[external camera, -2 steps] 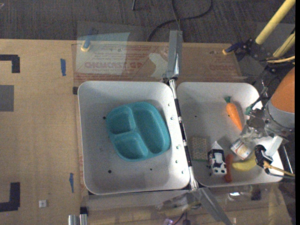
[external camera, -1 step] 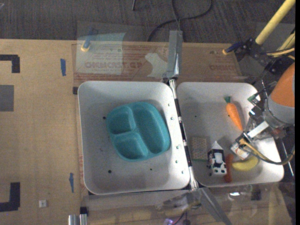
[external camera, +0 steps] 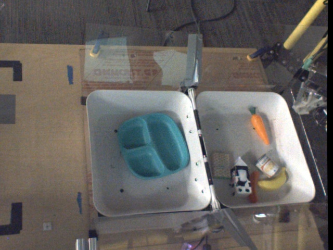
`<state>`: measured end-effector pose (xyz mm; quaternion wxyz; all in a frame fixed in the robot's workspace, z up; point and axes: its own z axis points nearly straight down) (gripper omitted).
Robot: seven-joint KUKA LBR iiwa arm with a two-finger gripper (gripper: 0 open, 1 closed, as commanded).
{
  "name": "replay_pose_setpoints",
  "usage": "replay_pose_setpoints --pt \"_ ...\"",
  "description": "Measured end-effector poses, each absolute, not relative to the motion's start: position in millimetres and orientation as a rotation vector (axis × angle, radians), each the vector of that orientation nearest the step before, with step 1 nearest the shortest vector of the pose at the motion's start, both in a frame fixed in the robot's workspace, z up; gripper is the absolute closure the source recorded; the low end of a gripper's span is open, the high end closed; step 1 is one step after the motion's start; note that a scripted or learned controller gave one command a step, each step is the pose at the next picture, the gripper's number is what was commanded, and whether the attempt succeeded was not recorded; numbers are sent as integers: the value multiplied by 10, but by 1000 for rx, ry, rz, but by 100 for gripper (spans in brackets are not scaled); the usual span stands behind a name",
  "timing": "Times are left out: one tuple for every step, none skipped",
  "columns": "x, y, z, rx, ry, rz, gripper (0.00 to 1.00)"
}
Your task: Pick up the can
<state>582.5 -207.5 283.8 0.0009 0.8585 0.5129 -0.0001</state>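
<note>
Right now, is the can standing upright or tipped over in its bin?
Tipped. The can lies tilted in the right bin, its round end and labelled side both showing, resting against the banana.

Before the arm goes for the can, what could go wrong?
The can lies tilted in the right bin, touching the banana, so the pincer might drag or grab the banana too. The milk carton and the sausage crowd it from the left, leaving little room. A round can could also roll away.

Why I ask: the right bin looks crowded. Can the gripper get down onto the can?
Probably yes: the can lies uncovered from above, though the banana touches its lower side and may crowd one finger.
</note>
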Motion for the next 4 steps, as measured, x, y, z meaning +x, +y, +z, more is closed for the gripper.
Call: replay_pose_setpoints --pt "6423 -1498 3188 2940 1103 -1 100" --pt "6267 -1119 3533 3016 876 0 100" --pt "5955 -1096 3707 3129 310 -3 100" --pt "6560 -162 4351 3072 655 3 100"
